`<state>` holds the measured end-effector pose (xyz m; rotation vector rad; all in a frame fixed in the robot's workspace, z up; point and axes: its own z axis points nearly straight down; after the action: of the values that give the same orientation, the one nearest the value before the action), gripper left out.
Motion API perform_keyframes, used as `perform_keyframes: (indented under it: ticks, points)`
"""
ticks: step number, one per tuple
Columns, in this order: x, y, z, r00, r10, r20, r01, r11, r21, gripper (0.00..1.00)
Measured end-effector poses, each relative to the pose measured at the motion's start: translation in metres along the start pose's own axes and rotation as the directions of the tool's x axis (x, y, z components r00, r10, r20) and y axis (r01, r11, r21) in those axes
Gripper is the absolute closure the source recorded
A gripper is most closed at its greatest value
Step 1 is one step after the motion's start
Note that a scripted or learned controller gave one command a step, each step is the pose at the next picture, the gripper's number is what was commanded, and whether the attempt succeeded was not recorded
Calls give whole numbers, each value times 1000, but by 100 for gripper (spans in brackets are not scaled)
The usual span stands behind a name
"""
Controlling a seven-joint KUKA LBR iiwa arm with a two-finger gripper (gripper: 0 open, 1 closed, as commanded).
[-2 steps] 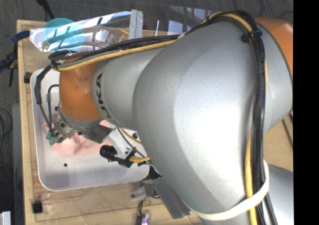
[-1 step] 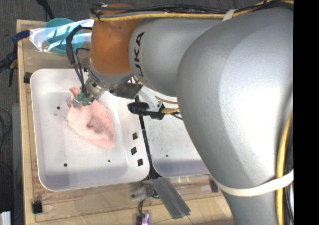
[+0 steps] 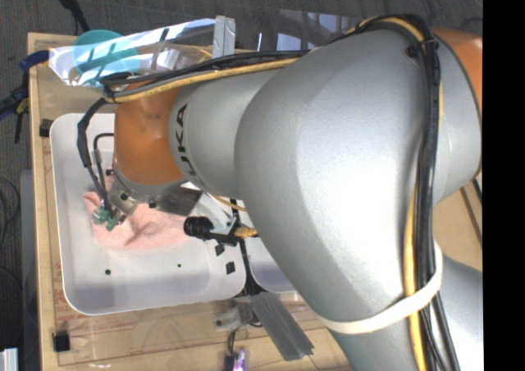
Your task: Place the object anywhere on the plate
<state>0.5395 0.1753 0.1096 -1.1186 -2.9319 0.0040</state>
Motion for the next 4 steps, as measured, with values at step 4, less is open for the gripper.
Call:
perform_keyframes:
  ticks: [4]
  points:
    - [-13,6,-29,945,-326,0,326,945,0,100]
